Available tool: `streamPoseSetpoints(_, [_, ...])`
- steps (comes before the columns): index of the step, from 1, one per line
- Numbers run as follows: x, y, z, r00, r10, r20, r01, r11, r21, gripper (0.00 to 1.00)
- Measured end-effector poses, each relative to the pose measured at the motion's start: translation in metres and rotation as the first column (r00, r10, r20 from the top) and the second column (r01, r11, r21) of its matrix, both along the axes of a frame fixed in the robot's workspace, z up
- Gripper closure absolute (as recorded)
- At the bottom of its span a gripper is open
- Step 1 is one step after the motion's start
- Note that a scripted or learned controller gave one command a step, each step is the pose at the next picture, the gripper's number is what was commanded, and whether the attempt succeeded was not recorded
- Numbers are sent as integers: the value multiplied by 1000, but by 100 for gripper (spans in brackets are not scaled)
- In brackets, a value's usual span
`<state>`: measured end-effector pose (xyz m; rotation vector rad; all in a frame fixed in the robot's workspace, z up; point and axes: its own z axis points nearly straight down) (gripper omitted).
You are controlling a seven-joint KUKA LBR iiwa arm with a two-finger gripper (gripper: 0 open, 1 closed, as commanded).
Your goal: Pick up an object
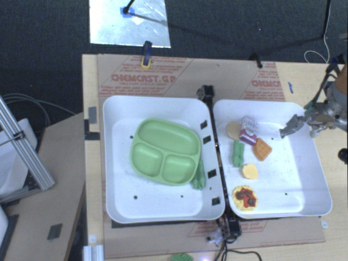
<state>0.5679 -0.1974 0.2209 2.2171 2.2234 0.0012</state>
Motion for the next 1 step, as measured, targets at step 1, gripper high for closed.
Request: streamPoseSetpoints(1, [4,34,-41,1000,4,-2,-4,1000,2,0])
